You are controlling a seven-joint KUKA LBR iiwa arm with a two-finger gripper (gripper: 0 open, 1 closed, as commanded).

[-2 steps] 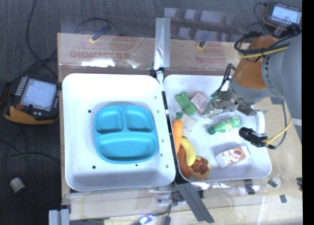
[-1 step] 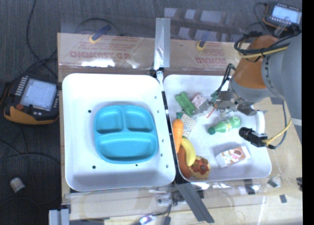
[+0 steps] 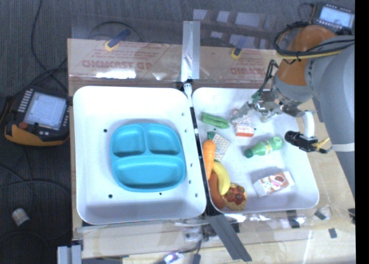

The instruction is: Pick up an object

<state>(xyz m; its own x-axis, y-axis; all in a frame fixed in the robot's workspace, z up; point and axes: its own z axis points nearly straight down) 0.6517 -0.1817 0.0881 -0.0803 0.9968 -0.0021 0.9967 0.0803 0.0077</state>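
My gripper [image 3: 260, 109] hangs over the far part of the right bin [image 3: 305, 199], open with nothing between its fingers. Just in front of it, to the left, lies a small red and white carton [image 3: 244, 128]. A green bottle [image 3: 264, 147] lies on its side in the middle of the bin. A larger white and orange carton [image 3: 272, 183] rests nearer the front. Along the bin's left wall lie a green pod [image 3: 214, 120], a checkered packet [image 3: 219, 143], a carrot [image 3: 209, 152], a banana [image 3: 221, 175] and a red fruit [image 3: 234, 196].
The left bin [image 3: 92, 199] holds a blue divided tray [image 3: 148, 155]. A raised divider [image 3: 196, 147] separates the two bins. A black fitting [image 3: 300, 140] on the arm juts over the right bin's right rim. A pendant [image 3: 37, 116] lies on the floor at left.
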